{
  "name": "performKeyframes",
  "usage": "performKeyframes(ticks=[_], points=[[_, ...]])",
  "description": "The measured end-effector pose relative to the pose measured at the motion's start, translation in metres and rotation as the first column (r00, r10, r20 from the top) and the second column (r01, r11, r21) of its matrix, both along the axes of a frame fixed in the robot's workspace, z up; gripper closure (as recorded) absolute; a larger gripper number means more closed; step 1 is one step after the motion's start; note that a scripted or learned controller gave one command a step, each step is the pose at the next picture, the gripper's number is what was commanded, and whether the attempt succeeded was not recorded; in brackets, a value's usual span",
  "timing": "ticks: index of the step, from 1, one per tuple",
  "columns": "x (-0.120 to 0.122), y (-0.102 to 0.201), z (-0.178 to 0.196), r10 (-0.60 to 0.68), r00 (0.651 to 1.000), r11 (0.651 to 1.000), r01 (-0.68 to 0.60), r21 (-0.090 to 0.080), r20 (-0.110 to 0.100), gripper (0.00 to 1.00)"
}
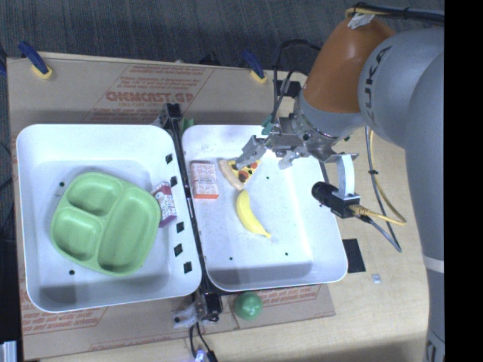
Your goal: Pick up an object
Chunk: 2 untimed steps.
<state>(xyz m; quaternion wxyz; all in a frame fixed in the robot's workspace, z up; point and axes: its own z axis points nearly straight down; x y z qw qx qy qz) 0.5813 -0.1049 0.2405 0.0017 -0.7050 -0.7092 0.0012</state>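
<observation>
In the right bin (pixel 302 262) lie a yellow banana (pixel 250 214), a small white and red box (pixel 204 179) and a toy pizza slice (pixel 235 173) with red and yellow toppings. My gripper (pixel 268 157) hangs over the far part of this bin, just right of the pizza slice. Its fingers (pixel 248 157) stand open with nothing between them, and one fingertip is right above the pizza slice's far edge. The banana lies a little nearer the front, apart from the gripper.
The left bin (pixel 38 277) holds a green divided plate (pixel 106 222) and a small dark red and white packet (pixel 166 200) near its right wall. A green ball (pixel 247 305) rests on the bench in front of the bins. Blue clamps (pixel 35 59) grip the board's far edge.
</observation>
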Motion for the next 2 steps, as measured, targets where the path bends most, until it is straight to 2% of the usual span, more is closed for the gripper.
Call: performKeyframes(ticks=[1, 2], points=[[-0.078, -0.043, -0.122, -0.001, 1.0, 1.0, 0.001, -0.001, -0.002, 0.0], [-0.032, -0.071, -0.149, 0.0, 1.0, 1.0, 0.0, 0.0, 0.001, 0.0]])
